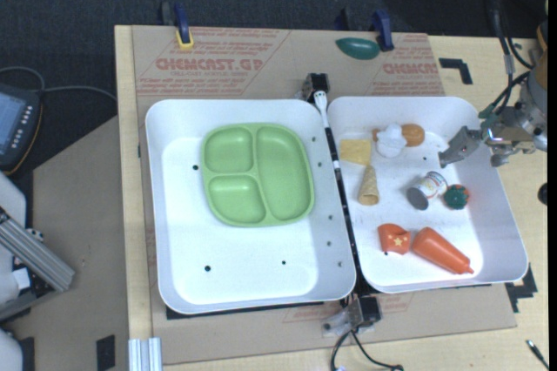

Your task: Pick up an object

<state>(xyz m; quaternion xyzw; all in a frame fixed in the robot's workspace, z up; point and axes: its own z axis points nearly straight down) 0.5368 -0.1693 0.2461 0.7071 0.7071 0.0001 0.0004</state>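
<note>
A toy carrot [444, 251] lies at lower right of the right bin [513, 230], while the gripper [474, 145], fingers apart, hovers over its upper-right rim.

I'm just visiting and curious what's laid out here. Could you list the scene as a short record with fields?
left bin: shallow white bin holding a green three-compartment plastic plate
right bin: shallow white bin holding small toy foods
toy foods: orange carrot, red pepper, tan cone, yellow wedge
gripper: two-finger gripper above right bin's far right side, holding nothing
</note>
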